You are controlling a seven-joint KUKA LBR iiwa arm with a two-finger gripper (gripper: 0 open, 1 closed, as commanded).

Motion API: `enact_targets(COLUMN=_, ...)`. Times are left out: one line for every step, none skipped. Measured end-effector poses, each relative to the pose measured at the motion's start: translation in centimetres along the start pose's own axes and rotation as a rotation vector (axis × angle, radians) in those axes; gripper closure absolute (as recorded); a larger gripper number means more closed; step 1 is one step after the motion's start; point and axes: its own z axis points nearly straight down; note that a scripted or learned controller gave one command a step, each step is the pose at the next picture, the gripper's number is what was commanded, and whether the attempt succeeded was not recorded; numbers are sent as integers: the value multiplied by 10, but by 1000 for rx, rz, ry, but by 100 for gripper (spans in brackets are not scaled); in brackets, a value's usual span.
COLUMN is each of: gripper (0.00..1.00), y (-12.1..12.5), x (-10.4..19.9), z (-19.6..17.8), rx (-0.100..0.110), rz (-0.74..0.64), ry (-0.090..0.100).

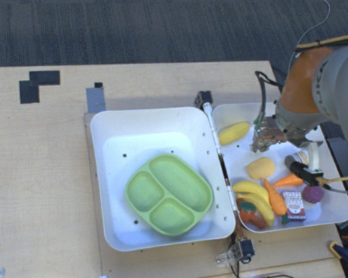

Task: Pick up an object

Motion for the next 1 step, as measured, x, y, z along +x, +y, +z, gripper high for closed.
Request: enact_targets(gripper=0, y=0, x=0, z=0, rx=0, rz=0, ry=0)
